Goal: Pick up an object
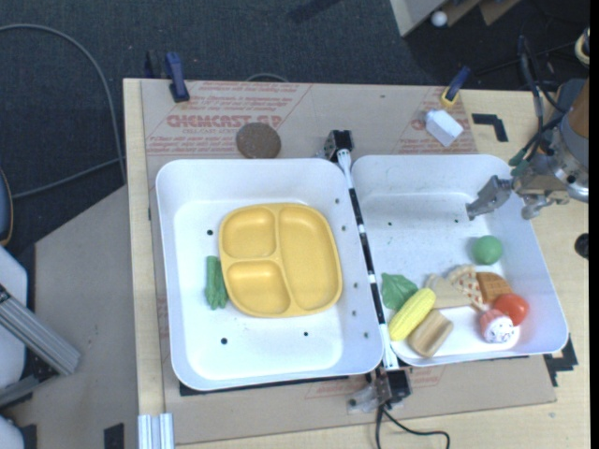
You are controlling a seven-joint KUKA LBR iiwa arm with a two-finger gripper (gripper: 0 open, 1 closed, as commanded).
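A cardboard-covered bench carries two shallow white plastic bins side by side. The left white bin holds a yellow three-compartment plastic plate near its middle, with a small green leaf-shaped toy piece lying on the bin floor just beside the plate's left edge.

The right white bin holds the loose toy food, all gathered in its lower half. A small round green ball, smooth and evenly coloured, lies alone a little above the rest. Below it sits a tight cluster: a green leafy toy piece at the left, a yellow toy corn cob lying at a slant against it, a tan cylinder-shaped toy like a bread roll touching the cob's lower side, a beige and orange waffle-patterned toy piece in the middle, a red round toy tomato to the right, and a white and pink rounded toy just under the tomato.

The grey arm comes in from the right, and its pincer hangs over the upper right part of the right bin, above and to the right of the green ball and apart from it. Its two grey fingers are spread apart with nothing between them.

A brown round disc lies on the bench above the left bin, and a small white block lies above the right bin.
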